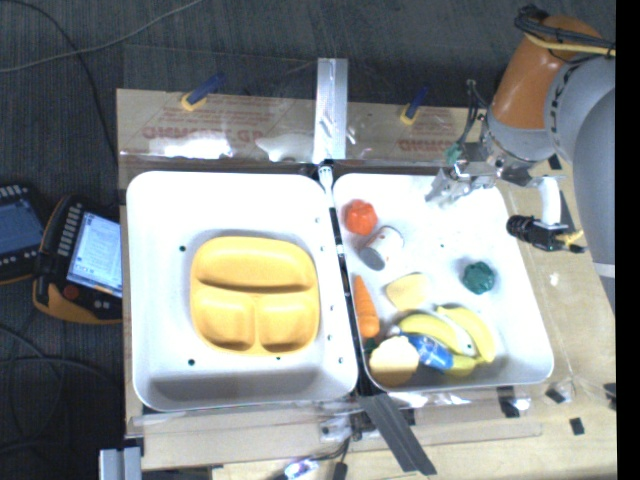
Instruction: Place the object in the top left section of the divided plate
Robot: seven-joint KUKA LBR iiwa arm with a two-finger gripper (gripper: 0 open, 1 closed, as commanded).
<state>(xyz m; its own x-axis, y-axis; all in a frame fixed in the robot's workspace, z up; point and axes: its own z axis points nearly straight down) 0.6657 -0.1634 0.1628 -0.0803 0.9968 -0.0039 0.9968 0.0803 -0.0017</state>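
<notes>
The yellow divided plate (255,293) lies in the left bin (160,218), with one wide section along its far side and two smaller ones along its near side; nothing lies in any section. My gripper (452,185) hangs over the far right part of the right bin (520,258), with nothing visibly in it. It is well apart from the toy foods below: a red tomato (359,215), a white and grey piece (380,245), a carrot (366,308), a pale yellow wedge (406,289) and a green piece (478,276).
Bananas (460,333), a blue item (434,351) and a pale round fruit (392,361) crowd the right bin's near corner. A ridge (340,268) separates the two bins. A pendant with a screen (85,260) lies left of the bench.
</notes>
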